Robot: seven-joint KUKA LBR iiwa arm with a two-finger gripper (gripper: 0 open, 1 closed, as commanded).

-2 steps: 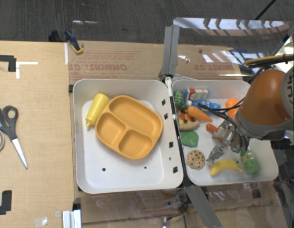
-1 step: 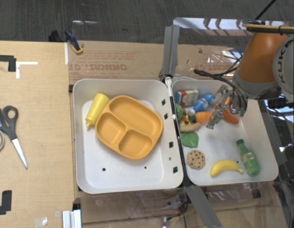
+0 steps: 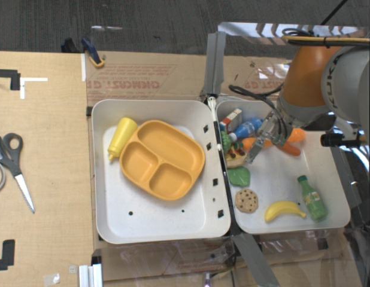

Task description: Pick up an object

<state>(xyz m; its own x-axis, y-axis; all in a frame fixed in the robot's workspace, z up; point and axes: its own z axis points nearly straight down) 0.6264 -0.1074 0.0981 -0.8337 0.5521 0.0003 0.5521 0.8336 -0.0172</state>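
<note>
In the right bin (image 3: pixel 334 178), the gripper (image 3: pixel 258 143) hangs over a toy pile (image 3: pixel 237 141) — fingers' state unclear — banana (image 3: pixel 285 210) and bottle (image 3: pixel 311 198) well apart.

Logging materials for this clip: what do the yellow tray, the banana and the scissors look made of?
Tray: likely plastic, matte, moulded compartments with rounded edges. Banana: probably a plastic toy, smooth and evenly yellow. Scissors: shiny metal blades, grey handles that look plastic.
</note>
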